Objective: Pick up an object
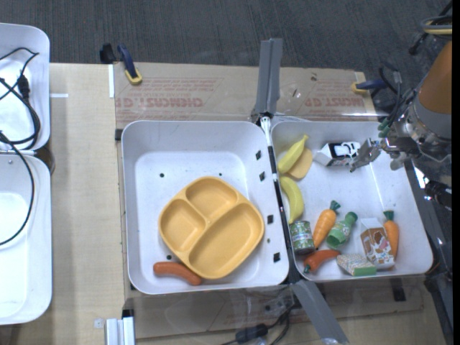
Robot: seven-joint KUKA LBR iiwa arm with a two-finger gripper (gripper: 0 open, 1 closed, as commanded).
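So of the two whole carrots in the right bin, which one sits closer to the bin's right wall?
The carrot beside the small carton, near the right wall. The other carrot lies further left, next to the green bottle.

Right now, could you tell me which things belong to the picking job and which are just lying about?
Job: hand; right bin's bananas, carrots, green bottle, can, cartons.

Lying about: yellow tray, sausage, blue clamps, cables.

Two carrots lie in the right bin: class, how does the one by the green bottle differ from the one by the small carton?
The carrot by the green bottle is larger and lies tilted, clear of the wall. The carrot by the carton is smaller, nearly upright in the view, close to the right bin wall. Both are orange with green tops.
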